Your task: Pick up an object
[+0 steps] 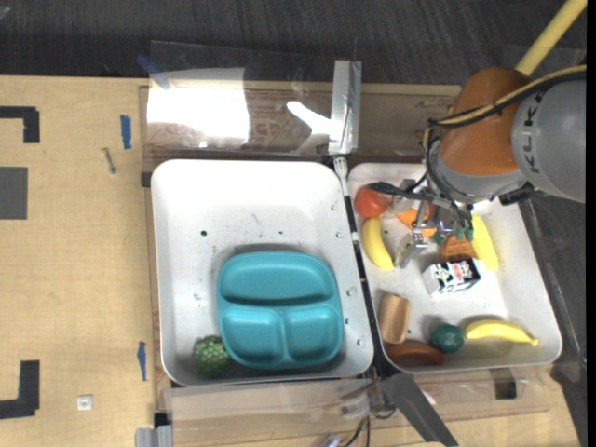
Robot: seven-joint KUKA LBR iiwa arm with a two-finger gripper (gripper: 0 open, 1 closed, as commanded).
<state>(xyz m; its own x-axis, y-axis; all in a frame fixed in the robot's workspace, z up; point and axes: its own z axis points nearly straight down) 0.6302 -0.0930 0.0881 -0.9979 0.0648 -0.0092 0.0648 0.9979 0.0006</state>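
My pincer (430, 238) hangs low inside the right shallow white bin (540, 319), over its upper middle; whether it is open or closed cannot be determined. Just beside it lie a small yellow banana (375, 244), a red round fruit (370, 201) and a black-and-white carton (452, 275). A larger yellow banana (499, 332) lies near the front wall. The left white bin (177, 250) holds a teal compartment tray (278, 308) and a green knobbly ball (210, 355).
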